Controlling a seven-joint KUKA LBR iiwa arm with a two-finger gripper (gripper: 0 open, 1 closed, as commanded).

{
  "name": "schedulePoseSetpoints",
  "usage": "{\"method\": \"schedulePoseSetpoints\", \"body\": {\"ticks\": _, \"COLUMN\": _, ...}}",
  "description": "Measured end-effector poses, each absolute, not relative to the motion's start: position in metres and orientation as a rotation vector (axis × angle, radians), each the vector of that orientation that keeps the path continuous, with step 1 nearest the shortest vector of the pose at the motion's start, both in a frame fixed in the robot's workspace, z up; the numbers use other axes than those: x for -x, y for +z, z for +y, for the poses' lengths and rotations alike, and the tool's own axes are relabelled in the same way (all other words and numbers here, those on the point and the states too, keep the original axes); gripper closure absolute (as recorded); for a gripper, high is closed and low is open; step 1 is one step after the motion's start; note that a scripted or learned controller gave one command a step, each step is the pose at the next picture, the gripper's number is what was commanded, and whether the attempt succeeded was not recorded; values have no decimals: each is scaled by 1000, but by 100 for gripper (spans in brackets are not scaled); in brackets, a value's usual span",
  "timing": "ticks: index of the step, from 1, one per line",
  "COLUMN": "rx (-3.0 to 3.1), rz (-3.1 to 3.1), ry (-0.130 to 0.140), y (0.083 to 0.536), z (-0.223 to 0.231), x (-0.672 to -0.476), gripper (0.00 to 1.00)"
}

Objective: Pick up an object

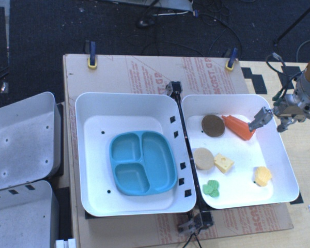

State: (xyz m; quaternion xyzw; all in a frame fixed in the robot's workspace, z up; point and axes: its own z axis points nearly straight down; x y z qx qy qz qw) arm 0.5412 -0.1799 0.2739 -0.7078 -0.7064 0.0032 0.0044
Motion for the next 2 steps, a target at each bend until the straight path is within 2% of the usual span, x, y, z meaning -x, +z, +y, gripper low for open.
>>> {"method": "schedulePoseSetpoints", "body": {"ticks": 1, "rx": 2221, "rz": -2223, "ry": 1, "y": 280, "z": -180, "x": -543, "gripper": 0}}
{"method": "schedulePoseSetpoints", "body": {"ticks": 2, "rx": 2220, "rz": -2216, "ry": 5, "y": 220, "z": -182, "x": -535, "gripper": 0}}
